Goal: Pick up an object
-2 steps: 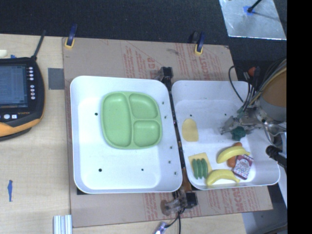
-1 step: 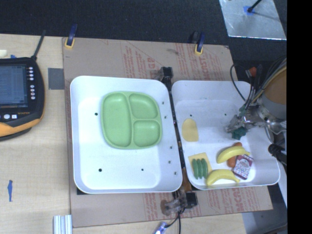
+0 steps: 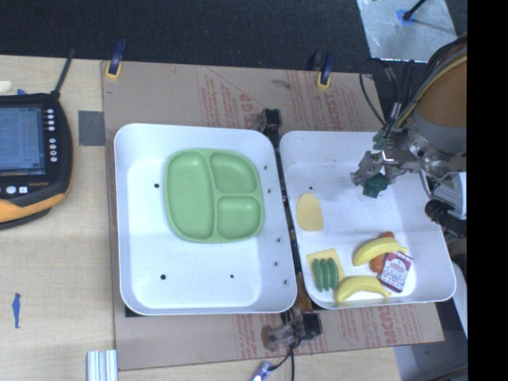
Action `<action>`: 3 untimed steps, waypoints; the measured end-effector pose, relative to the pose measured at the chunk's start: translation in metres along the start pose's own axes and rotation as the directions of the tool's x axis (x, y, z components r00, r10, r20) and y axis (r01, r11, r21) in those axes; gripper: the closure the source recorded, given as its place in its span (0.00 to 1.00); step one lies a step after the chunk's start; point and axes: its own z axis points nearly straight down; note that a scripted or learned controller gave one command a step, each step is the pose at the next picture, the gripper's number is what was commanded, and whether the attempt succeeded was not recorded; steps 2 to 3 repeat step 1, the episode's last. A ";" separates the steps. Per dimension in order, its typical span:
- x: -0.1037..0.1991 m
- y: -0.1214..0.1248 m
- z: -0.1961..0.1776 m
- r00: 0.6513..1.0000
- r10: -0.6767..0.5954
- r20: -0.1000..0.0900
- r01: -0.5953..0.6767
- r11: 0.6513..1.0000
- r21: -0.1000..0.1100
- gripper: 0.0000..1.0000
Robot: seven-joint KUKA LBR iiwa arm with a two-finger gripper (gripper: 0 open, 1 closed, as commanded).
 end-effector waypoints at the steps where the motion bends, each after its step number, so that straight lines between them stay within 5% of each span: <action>1: 0.073 0.000 -0.028 1.000 0.000 -0.001 0.000 1.000 0.001 1.00; 3: 0.073 0.000 -0.028 1.000 0.000 -0.001 0.000 1.000 0.001 1.00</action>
